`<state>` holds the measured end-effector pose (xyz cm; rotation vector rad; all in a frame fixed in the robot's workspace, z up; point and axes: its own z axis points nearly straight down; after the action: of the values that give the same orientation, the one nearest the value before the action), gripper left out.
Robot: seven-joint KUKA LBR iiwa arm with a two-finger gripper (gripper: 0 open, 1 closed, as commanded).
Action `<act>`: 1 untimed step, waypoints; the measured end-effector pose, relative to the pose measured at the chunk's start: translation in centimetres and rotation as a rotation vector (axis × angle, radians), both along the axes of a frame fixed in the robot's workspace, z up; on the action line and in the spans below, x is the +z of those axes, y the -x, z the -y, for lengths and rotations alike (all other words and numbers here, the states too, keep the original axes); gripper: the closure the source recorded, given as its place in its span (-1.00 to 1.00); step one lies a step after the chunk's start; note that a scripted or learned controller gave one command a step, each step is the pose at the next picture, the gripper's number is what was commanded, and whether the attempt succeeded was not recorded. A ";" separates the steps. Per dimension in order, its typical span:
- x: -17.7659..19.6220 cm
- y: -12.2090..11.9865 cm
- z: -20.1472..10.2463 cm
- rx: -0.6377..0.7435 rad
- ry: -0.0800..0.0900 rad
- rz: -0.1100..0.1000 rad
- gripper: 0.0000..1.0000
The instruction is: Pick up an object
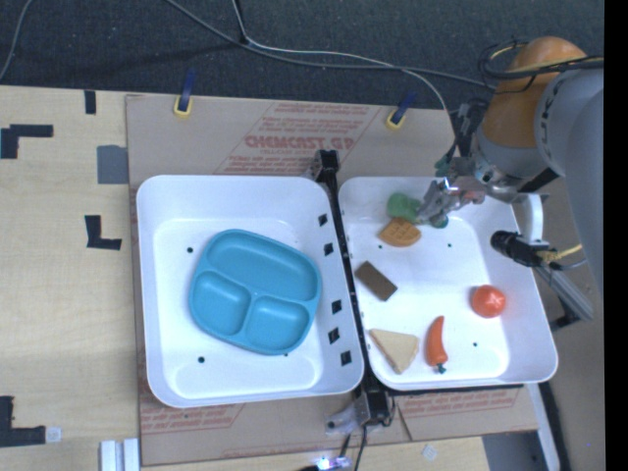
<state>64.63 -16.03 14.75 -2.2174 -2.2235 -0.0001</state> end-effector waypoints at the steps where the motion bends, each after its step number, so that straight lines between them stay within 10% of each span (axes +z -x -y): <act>1: 4.7 -1.0 -0.6 0.000 0.000 0.001 1.00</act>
<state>65.62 -15.43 19.46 -2.2174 -2.2245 -0.0004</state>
